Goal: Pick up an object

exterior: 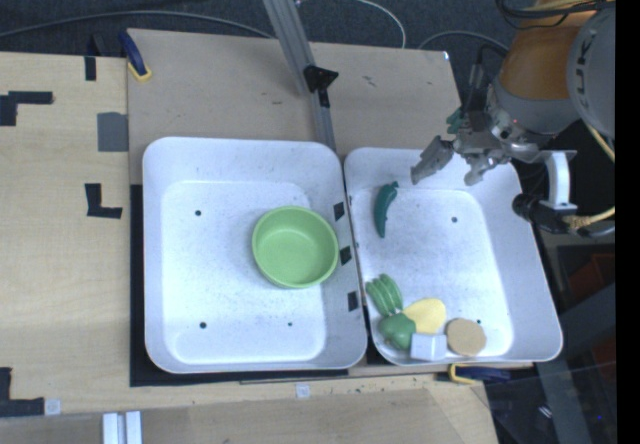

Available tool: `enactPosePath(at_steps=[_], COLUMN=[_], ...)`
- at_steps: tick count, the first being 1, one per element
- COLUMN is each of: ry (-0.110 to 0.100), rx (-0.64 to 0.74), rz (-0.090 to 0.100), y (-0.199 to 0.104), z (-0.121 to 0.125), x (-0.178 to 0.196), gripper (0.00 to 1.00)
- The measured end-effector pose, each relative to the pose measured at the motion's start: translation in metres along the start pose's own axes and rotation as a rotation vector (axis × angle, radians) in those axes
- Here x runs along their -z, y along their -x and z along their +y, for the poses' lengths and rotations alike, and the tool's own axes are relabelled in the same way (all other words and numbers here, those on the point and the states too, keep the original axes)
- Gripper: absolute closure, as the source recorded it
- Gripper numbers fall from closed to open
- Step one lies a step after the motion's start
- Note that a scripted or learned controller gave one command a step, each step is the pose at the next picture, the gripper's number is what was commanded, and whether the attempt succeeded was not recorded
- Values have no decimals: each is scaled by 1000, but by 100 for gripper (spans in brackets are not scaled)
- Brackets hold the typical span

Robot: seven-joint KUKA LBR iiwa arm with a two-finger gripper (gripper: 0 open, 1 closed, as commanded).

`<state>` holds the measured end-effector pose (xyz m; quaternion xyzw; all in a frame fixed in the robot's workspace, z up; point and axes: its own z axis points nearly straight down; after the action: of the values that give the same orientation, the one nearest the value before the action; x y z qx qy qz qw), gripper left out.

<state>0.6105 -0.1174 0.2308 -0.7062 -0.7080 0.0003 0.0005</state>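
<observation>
Overhead, gripper (pixel 455 166) spread open above right bin (pixel 520 277); lettering unreadable.

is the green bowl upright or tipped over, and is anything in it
Upright and empty: the green bowl sits in the left bin with its opening facing up, showing only its bare green inside.
</observation>
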Motion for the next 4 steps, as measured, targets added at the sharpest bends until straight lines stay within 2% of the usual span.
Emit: enactPosePath(at_steps=[1,4], ry=[0,-6], rx=[0,-1], rz=[0,1], y=[0,1], z=[0,-5], x=[0,-142], gripper=[0,0])
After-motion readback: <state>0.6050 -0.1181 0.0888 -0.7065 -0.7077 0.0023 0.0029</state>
